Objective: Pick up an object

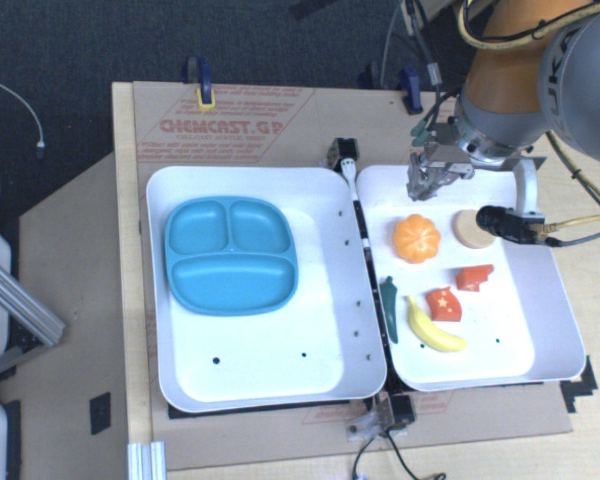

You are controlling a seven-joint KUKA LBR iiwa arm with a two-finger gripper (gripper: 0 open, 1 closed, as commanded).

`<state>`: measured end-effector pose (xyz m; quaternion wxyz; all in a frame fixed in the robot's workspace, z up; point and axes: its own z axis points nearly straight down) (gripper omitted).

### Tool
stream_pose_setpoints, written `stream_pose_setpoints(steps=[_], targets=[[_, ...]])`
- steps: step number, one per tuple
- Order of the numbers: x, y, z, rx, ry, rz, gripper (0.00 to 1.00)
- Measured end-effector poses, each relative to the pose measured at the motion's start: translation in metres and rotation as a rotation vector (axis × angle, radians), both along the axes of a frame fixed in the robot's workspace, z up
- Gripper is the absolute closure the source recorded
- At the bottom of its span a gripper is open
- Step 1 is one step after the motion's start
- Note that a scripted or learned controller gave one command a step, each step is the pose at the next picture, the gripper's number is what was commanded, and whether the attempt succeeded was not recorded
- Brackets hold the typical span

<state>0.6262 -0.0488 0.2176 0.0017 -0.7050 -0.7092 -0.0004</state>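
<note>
1. The gripper [432, 181] hangs over the far edge of the right bin [550, 358]. I cannot tell if it is open or closed, and nothing is seen in it.
2. In the right bin, the orange [417, 239] lies just below the gripper, apart from it.
3. A beige round piece [469, 229] lies beside the orange.
4. Two red pieces [475, 277] [444, 304], a banana [434, 330] and a green pepper [388, 308] lie nearer the front edge.
5. The left bin [250, 363] carries a blue divided plate [231, 256].
</note>
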Motion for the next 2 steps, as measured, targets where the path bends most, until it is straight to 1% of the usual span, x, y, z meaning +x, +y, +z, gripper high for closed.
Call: stream_pose_setpoints(steps=[1,2], targets=[[-0.022,0.046,-0.003,-0.001,0.001,-0.001,1.00],[-0.031,0.109,0.000,-0.001,0.000,0.001,1.00]])
